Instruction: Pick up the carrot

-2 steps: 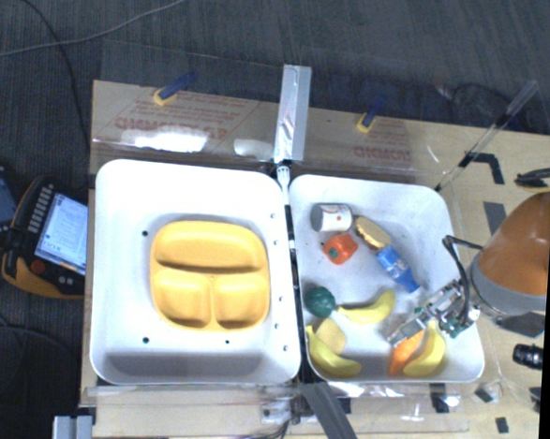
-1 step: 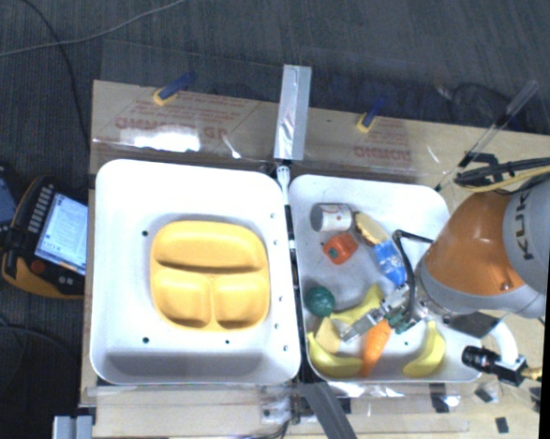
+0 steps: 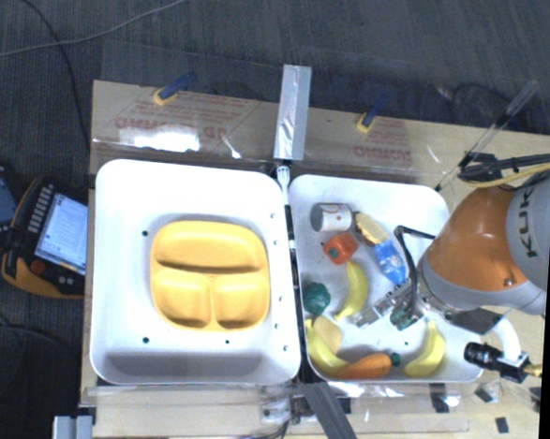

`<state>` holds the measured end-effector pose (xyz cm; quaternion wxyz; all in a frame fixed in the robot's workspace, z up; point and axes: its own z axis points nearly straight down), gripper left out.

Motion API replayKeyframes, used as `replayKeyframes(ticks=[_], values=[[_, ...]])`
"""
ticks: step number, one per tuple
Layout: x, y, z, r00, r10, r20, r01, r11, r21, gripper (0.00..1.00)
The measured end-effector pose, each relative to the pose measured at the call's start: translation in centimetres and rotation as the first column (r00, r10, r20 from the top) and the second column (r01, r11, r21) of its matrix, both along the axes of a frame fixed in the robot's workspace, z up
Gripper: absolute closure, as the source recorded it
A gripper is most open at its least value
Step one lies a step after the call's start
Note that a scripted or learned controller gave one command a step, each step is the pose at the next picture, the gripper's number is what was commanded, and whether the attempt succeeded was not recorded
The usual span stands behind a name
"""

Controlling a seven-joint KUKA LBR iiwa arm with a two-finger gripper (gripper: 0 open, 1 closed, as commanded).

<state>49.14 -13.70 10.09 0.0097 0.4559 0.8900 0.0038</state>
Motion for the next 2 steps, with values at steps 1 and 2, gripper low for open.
replayKeyframes(ticks=[1, 2], values=[[4.8, 3.2, 14.3, 0.967, 0.255, -0.018, -0.255, 0.967, 0.001, 1.00], [-0.6, 6.0, 14.6, 0.985, 0.173, -0.021, -0.173, 0.985, 0.003, 1.00]])
